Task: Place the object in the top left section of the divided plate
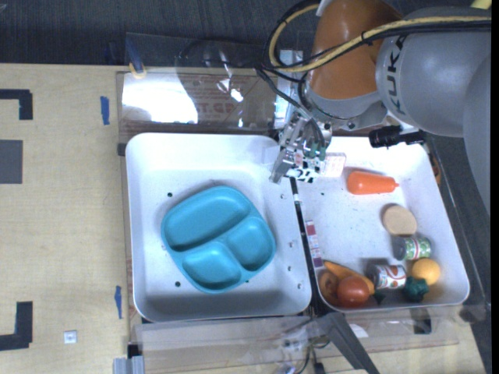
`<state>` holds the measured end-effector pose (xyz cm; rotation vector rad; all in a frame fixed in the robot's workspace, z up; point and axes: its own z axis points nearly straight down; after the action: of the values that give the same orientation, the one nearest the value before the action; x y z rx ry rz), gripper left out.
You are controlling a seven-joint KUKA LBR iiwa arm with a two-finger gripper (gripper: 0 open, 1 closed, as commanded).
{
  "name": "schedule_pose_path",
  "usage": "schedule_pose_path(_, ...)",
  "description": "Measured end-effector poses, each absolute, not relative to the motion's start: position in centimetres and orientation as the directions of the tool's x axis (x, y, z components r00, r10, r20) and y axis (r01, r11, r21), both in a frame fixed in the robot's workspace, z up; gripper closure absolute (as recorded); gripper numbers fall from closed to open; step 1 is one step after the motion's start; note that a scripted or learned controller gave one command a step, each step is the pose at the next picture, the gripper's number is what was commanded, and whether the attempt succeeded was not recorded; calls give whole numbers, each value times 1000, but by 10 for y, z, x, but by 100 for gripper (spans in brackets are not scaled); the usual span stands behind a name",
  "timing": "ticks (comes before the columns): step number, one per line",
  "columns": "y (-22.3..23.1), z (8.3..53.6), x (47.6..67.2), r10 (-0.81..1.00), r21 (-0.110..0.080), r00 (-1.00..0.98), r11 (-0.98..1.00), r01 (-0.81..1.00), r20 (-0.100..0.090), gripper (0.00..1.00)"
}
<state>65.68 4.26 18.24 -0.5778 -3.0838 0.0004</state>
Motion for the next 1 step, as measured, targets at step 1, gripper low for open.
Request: schedule_pose_path(1,42,191,659,366,2,-931,931,366,1,100)
